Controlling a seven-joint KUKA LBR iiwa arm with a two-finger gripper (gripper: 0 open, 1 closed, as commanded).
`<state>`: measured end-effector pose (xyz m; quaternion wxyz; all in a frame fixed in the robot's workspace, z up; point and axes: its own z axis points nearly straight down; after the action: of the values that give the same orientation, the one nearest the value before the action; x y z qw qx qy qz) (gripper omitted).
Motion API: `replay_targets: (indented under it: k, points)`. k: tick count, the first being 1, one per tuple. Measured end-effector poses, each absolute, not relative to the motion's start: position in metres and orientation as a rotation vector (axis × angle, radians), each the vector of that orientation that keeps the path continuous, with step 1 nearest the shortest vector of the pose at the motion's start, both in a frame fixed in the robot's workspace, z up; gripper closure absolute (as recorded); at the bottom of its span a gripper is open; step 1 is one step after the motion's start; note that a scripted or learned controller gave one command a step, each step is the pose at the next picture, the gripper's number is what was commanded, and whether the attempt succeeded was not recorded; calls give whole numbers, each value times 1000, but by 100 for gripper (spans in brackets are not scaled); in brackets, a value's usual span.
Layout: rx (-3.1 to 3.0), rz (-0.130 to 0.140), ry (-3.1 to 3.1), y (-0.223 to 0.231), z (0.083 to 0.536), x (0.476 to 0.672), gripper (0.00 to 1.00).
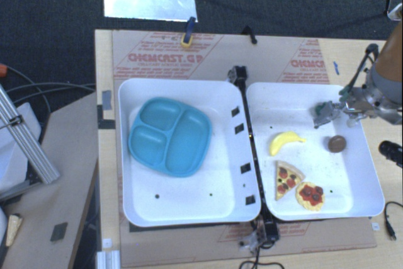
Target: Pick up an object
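Camera view: two white bins sit side by side on the surface (157,50). The left bin (138,198) holds a blue divided plate (170,137). The right bin (362,189) holds a banana (284,142) near its centre, a brown round piece (337,143) to the right of it, and two pizza slices (287,178) (310,195) at the near side. The arm (387,82) enters from the right. The hand (324,113) hangs over the far part of the right bin, apart from every item; whether its jaws are parted or closed cannot be told.
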<state>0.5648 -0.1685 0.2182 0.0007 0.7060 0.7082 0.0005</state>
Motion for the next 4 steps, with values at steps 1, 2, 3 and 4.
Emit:
replay_targets:
  k: [1, 2, 3, 4]
  points:
    - [2232, -11, 2224, -208, 91, 527, 0]
    - [2210, 1, 2229, -86, 84, 486, 0]
    - [2202, 21, 2216, -90, 339, 492, 0]
    - [2215, -4, 2235, -59, 176, 570, 0]
